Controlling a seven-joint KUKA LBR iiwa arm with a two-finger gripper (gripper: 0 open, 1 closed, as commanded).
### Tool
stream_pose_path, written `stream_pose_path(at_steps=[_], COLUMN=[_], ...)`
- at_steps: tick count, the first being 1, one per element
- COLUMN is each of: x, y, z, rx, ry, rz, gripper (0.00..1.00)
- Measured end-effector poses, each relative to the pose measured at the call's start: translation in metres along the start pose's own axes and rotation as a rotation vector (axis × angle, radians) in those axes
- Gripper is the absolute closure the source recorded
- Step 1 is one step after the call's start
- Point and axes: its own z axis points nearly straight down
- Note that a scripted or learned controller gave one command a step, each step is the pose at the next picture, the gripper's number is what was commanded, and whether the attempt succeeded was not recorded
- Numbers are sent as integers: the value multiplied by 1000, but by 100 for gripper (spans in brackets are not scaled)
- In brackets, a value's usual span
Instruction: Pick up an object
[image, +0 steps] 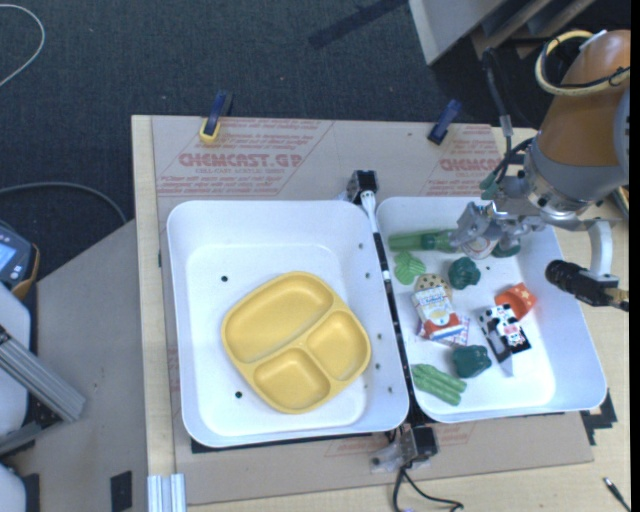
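The arm (585, 110) entered from the right, its upper part cut off by the frame edge. The gripper (487, 238) hung over the far part of the right bin (590, 355); it was blurred and small, so I cannot tell how far its fingers stood apart or whether they held anything.

The right bin held a scatter of small toys. Just left of the gripper lay a green bottle (418, 240), its near end partly hidden by the gripper. Just nearer than the gripper sat a dark teal lump (463, 272), with a pale green leaf shape (408, 268) left of that. Nearer still lay a small carton (437, 310), a black-and-white cow (504, 330), an orange piece (517, 296), another teal lump (470, 360) and a green ridged piece (438, 383).

The left bin (200, 240), well left of the gripper, held a yellow divided plate (295, 340). Both bins rested on the desk (290, 155).
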Motion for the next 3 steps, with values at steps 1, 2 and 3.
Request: stream_pose_path(at_steps=[1,2,3], x=[47,61,66], y=[-15,-20,-22], z=[7,4,-15], rx=[0,-2,-8], ry=[-1,-1,-3], rz=[1,3,3], gripper=[100,100,100])
